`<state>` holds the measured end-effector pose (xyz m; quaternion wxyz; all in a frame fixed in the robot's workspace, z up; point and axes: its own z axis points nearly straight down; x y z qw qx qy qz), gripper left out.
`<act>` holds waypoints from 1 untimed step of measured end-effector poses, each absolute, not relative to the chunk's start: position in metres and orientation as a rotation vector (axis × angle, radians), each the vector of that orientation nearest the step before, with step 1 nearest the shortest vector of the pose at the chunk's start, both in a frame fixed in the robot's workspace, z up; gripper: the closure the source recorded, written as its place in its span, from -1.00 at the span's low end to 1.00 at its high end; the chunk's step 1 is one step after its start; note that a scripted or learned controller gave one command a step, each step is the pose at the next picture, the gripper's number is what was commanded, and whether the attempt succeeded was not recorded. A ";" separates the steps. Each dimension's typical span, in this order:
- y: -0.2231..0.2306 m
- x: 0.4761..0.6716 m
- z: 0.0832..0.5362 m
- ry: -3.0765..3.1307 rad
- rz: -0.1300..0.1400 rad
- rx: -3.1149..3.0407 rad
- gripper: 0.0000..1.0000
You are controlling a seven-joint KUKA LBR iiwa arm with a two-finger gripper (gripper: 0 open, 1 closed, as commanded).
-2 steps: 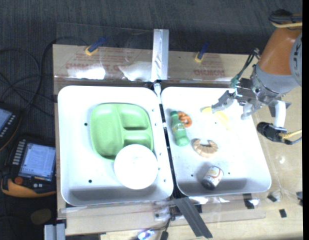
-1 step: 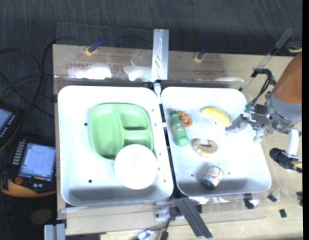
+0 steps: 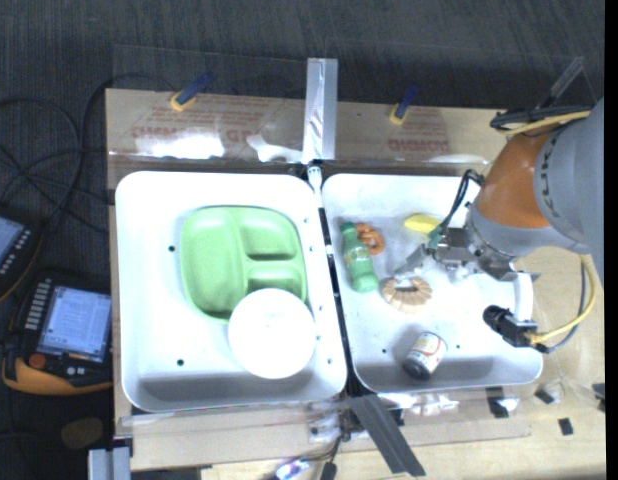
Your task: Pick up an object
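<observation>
**Arm low over right bin, objects scattered below it**

The candidate objects are found in the right bin [image 3: 509,368], right half of the frame. A round tan-and-white ring-shaped item [image 3: 406,290] is seen near the bin's centre. Just left of it, a green bottle [image 3: 358,264] is laid along the bin's left wall, with a small orange piece [image 3: 368,235] touching its upper end. A yellow item [image 3: 421,224] is seen above the centre, partly covered by the arm's hardware. A small silver can [image 3: 424,354] is lying on its side near the bin's lower edge, apart from the rest.

The gripper [image 3: 417,258] is placed just above the ring-shaped item, between it and the yellow item (tip small and dark; whether the jaws are open or closed cannot be told). Nothing is seen between them.

The grey arm with orange band [image 3: 514,183] is entered from the right edge.

In the left bin [image 3: 139,268], a green divided tray [image 3: 239,258] is laid, overlapped at its lower right by a white round plate [image 3: 272,332].
</observation>
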<state>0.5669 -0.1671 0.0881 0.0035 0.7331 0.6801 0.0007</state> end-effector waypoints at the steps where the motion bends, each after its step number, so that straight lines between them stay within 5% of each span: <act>1: -0.167 0.569 0.097 2.132 0.008 2.297 1.00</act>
